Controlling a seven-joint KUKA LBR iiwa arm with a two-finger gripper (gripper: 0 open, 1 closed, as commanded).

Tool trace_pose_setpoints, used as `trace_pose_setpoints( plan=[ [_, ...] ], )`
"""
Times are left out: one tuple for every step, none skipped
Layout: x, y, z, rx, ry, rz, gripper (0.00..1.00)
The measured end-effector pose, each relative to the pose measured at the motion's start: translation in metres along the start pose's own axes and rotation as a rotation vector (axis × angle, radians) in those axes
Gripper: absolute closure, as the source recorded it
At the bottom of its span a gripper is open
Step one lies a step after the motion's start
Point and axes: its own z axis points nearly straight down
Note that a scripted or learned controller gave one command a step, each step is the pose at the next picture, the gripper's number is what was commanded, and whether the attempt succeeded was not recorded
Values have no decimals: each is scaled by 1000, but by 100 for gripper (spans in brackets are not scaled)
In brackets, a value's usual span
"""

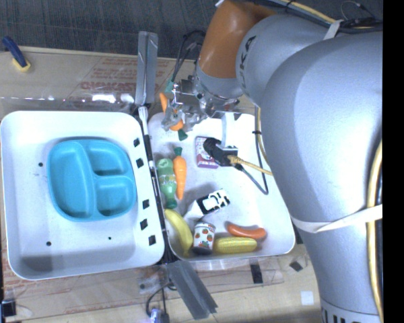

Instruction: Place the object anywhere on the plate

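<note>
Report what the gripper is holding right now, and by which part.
It cannot be told. The gripper sits low at the far end of the right bin, with something orange beside it, but a hold between its fingers isn't visible.

No readable text. Faint red printing on the bench [114,69] along its far edge is too blurred to make out.

The arm [323,147] is seen reaching in from the right, its big grey body taking up most of that side. The orange band [222,42] sits just above and to the right of the claw [178,113]. The wrist is angled down and leftward, so the claw is pointed at the worktop. Finger spacing can't really be made out, too cluttered there.
</note>
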Motion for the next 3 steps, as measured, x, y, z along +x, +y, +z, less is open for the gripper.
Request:
trace_pose_setpoints(
  plan=[
    [75,-54,0,0,-1,-149,100],
    [99,-88,-58,-3,-1,-136,100],
    [99,-88,-58,-3,-1,-136,0]
  ],
)
